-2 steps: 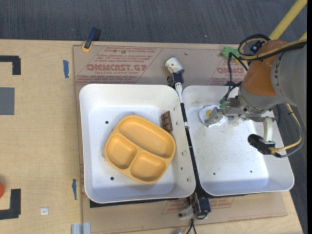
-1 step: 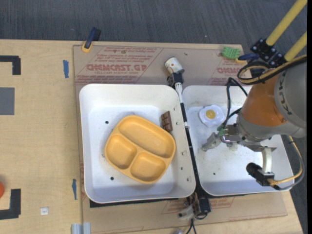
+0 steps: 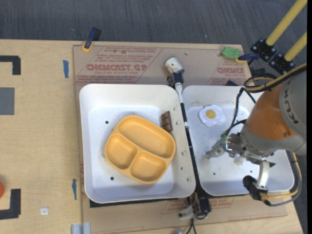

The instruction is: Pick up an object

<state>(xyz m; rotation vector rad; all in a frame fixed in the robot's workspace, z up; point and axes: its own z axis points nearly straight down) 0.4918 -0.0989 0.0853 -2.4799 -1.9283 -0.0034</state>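
A toy fried egg point(image 3: 211, 115) lies at the back left of the right bin point(image 3: 229, 184). A yellow divided plate point(image 3: 140, 148) lies tilted in the middle of the left bin point(image 3: 97, 106). A small brown bar point(image 3: 166, 121) rests by that bin's right wall, just behind the plate. My gripper point(image 3: 215, 152) hangs low over the middle of the right bin, in front of the egg and apart from it. The grey and orange wrist point(image 3: 268, 123) covers the bin's right half. I see nothing held in the gripper.
The bins sit side by side on a cardboard sheet point(image 3: 117, 65) on the wooden bench. A white and black clip point(image 3: 173, 67) stands behind the gap between them. Yellow rods point(image 3: 287, 18) and black brackets rise at the back right. Cables loop near the right bin's front edge point(image 3: 273, 196).
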